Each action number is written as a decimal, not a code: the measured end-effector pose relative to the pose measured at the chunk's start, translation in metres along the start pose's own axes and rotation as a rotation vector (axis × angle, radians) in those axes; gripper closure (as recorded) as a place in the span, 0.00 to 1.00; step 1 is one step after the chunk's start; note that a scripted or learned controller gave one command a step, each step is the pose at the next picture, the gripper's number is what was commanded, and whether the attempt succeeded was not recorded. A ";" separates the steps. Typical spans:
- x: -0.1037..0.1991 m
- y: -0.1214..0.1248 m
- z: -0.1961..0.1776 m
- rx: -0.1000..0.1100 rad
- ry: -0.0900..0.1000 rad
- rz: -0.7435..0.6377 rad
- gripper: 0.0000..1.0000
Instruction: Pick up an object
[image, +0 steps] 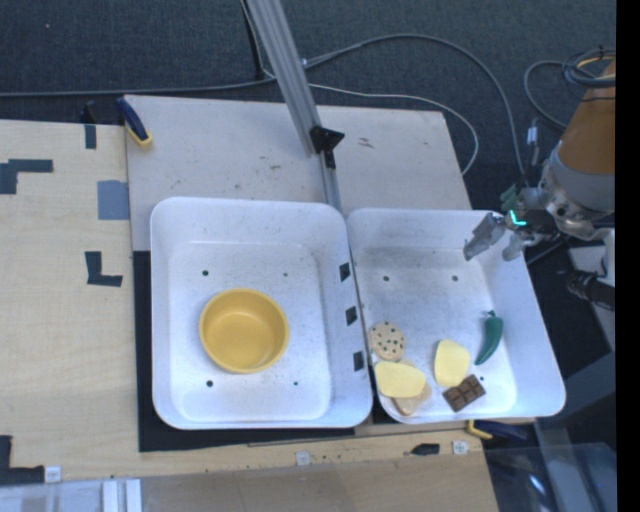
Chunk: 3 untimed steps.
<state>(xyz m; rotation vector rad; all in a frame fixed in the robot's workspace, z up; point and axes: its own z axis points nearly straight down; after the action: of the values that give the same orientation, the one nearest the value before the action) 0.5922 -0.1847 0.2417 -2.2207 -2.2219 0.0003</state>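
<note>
The right bin (420, 260) holds several small items along its near side: a round chocolate-chip cookie (388, 342), a yellow slice (400, 379), a second yellow piece (451, 361), a brown chocolate block (463, 393) and a green chili pepper (489, 337). A yellow bowl (243, 330) sits in the left bin (180, 250). My gripper (495, 242) hangs over the right bin's far right corner, well above and behind the chili. It is open, with nothing between its fingers.
A metal pole (297, 90) slants down from the top to the ridge between the bins. Cables (480, 70) run across the dark floor at the back right. A yellow-tipped clamp (134, 122) lies at the bench's far left corner.
</note>
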 end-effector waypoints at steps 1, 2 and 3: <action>0.000 0.000 0.000 0.000 0.000 0.000 0.00; 0.009 -0.006 0.056 0.004 0.001 0.000 0.00; 0.015 -0.015 0.109 0.004 0.001 0.000 0.00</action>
<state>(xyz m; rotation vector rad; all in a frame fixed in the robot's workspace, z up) 0.5768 -0.1702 0.1331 -2.2177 -2.2198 0.0041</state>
